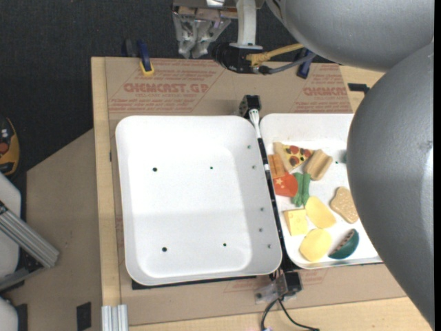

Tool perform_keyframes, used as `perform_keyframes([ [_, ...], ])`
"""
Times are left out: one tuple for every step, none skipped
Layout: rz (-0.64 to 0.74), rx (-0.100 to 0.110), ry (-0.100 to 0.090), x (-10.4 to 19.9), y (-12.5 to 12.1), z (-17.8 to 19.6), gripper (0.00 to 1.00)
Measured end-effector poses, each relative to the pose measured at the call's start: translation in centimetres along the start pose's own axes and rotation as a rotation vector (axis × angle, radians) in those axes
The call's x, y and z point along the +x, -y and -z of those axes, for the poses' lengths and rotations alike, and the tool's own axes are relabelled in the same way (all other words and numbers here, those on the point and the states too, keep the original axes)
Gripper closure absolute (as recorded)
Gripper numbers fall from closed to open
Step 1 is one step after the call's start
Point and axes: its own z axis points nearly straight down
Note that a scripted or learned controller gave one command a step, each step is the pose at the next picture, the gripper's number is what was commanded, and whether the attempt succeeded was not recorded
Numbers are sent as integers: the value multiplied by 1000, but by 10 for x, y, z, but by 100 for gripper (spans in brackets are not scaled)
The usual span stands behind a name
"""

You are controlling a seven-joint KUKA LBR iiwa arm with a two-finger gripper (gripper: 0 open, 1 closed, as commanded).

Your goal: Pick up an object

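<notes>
The gripper (196,36) hangs at the top of the camera view, above the far edge of the bench and well apart from both bins. It is seen from above as a cluster of pale metal parts, and nothing shows between its fingers; whether it is released or clenched cannot be told. Beside it, a white cylinder and a black fitting with yellow cable belong to the wrist. The grey arm (386,116) sweeps in large and blurred across the right side, covering part of the right bin.

Below the gripper lies a brown board (103,157) with red lettering, carrying the two bins. The left bin (193,198) is white with rounded corners and a few small dark dots on its floor.

The right bin (272,126) holds a pile of toy food, all near its left wall. A pizza slice (293,156) with red spots lies at the top, touching a tan bread roll (317,164). Below are a red piece (285,184), a green piece (302,190), a yellow cheese block (297,221), two yellow rounded pieces (318,212), a biscuit (343,204) and a teal-rimmed slice (344,245).
</notes>
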Motion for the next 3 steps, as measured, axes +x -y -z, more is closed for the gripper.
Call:
perform_keyframes([
  [1,-3,0,1,0,11,100],
  [3,-6,0,2,0,21,100],
  [4,-9,0,3,0,32,100],
])
